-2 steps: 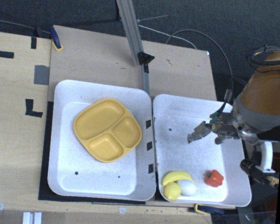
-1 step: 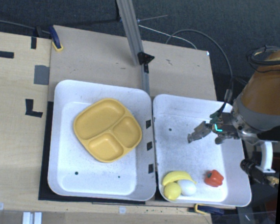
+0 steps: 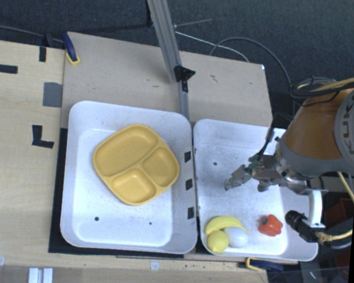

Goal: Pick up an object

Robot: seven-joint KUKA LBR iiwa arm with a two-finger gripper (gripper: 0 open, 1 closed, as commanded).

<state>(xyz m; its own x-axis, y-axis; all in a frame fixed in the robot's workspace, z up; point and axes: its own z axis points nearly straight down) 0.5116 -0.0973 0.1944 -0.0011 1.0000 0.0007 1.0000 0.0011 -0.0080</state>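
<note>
Four small things lie in the right bin (image 3: pixel 227 142), all along its near edge: a banana (image 3: pixel 224 223), a yellow lemon (image 3: pixel 218 241) touching it, a white egg-like ball (image 3: pixel 238 238) beside them, and a red pepper (image 3: pixel 270 225) a little apart to the right. One hand (image 3: pixel 239 178) hangs over the bin's middle; whether its fingers are spread or closed I cannot tell. The fruit lies nearer the camera than the hand. One yellow divided plate (image 3: pixel 136 164) sits in the left bin (image 3: pixel 77 178).
</note>
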